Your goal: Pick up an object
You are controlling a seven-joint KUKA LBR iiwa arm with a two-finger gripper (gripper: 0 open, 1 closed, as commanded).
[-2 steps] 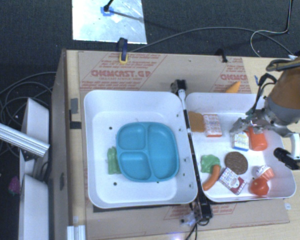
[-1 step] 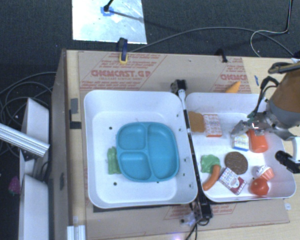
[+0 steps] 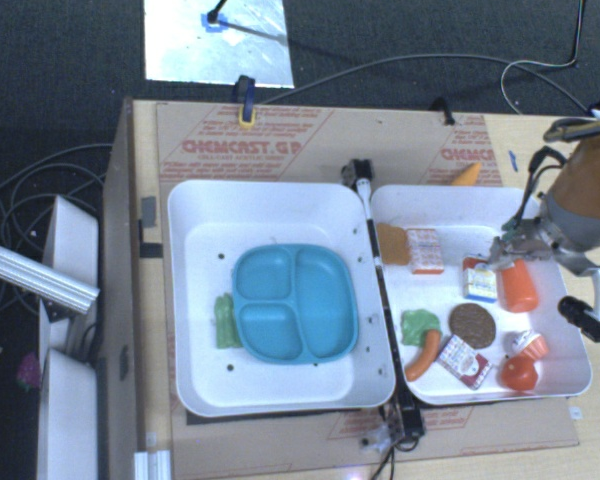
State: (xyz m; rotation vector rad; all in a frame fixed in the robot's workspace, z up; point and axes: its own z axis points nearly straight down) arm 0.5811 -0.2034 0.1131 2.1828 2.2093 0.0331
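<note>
Objects for picking lie scattered in the right bin [image 3: 555, 213], and my gripper [image 3: 507, 251] hangs over its right half, just above a small white carton [image 3: 481, 284] and beside an orange bottle-shaped piece [image 3: 520, 286]. I cannot tell from this slant whether it is released or clenched, nor whether it touches the carton.

Around it: a flat brown round cookie [image 3: 472, 325] near the bin's middle, a red tomato [image 3: 518, 374] at the near right corner, a small white-and-orange cup shape [image 3: 529, 345] just above it, and a red-and-white packet [image 3: 464, 360] tilted beside the cookie. A carrot [image 3: 422, 355] lies slantwise at the near left, touching a leafy green piece [image 3: 418, 324]. At the far left sit a tan slice of bread [image 3: 391, 243] and a white-and-red box [image 3: 425, 250], side by side.

The left bin [image 3: 195, 368] holds a smooth blue divided plate [image 3: 293, 302] with three compartments, and a green ridged piece [image 3: 226, 321] rests against its left edge. Both bins are shallow glossy white plastic on a cardboard sheet [image 3: 280, 138]. An orange wedge [image 3: 466, 175] lies on the cardboard beyond the right bin.
</note>
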